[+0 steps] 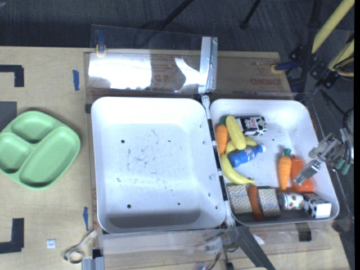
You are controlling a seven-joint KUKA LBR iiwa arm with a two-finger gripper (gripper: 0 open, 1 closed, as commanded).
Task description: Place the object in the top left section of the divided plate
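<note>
The green divided plate [38, 149] lies on the bench at the far left, outside both bins, with nothing in its three sections. My gripper [307, 172] reaches in from the right, low over the right-hand side of the right bin [292, 112]. Its tip is over an orange toy [304, 184], right beside an upright carrot [285, 171]. I see nothing clearly held. Other toys in that bin include a corn cob [235, 133], a second carrot [221, 139], a banana [234, 171], a blue bottle [246, 155] and a cow-patterned box [252, 125].
The left bin [152, 162] stands between the plate and the right bin. Along the right bin's front edge lie several small toys [264, 201] and a white cube [319, 208]. A clear plastic sheet [149, 69] rests behind the left bin. Scissors [79, 251] lie at the front.
</note>
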